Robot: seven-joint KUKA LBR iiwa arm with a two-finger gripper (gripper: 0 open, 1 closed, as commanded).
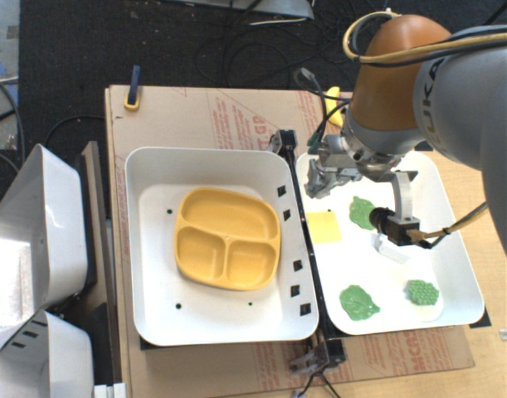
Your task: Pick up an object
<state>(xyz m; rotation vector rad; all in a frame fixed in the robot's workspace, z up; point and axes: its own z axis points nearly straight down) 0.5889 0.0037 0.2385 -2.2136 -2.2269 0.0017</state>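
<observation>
Landmark: a flat yellow square (324, 227) lying in the right bin (460, 259), close to that bin's left wall.
Pincer: the pincer (317, 185) hangs just above the yellow square, over the bin's upper left corner. I cannot tell whether it is spread or pressed together, and nothing shows held in it.
Arm: the grey arm (465, 81) reaches in from up and right of the square.
Near green lump (363, 212): just right of the square, apart from it.
Low green lump (358, 302): below and right of the square.
Knobbly green lump (421, 292): farther right of the square and lower, near the bin's bottom edge.
Left bin (141, 222): left of the square, holding a yellow divided tray (228, 237).
Surface (212, 114): brown board under both bins.
</observation>
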